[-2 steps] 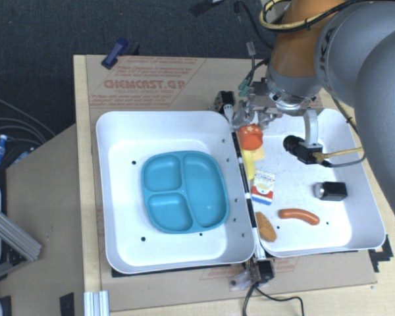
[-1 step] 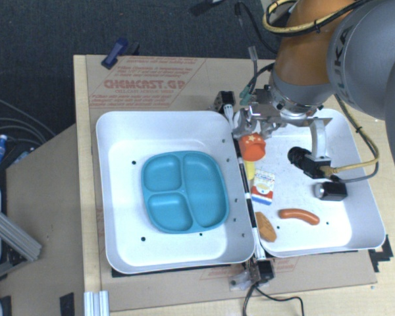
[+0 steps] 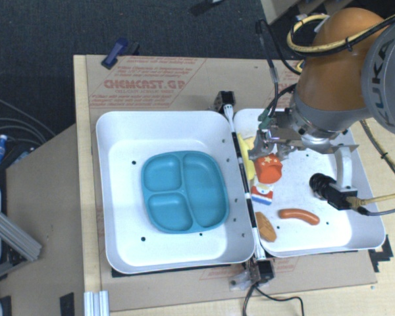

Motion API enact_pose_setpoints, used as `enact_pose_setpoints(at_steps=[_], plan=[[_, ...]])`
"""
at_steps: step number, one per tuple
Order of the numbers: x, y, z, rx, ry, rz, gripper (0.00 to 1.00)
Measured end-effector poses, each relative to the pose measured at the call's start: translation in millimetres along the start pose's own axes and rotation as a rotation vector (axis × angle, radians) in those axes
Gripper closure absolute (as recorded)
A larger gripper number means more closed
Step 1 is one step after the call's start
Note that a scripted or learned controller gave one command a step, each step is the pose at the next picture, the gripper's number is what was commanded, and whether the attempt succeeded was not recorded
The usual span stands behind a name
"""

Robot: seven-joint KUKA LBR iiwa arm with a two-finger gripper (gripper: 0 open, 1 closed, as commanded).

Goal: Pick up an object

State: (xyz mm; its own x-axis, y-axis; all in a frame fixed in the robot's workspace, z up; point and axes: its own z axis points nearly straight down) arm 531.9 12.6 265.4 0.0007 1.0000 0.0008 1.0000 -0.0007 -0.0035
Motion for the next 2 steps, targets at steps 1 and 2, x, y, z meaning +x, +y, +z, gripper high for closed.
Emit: enact_pose_setpoints(at_steps=[1, 2], plan=[[4.3, -53.1, -5.1, 0.000, 0.000, 0.000, 1.00], [-12.8, -16.8, 4.5, -0.003, -0.001, 0.000, 1.00]])
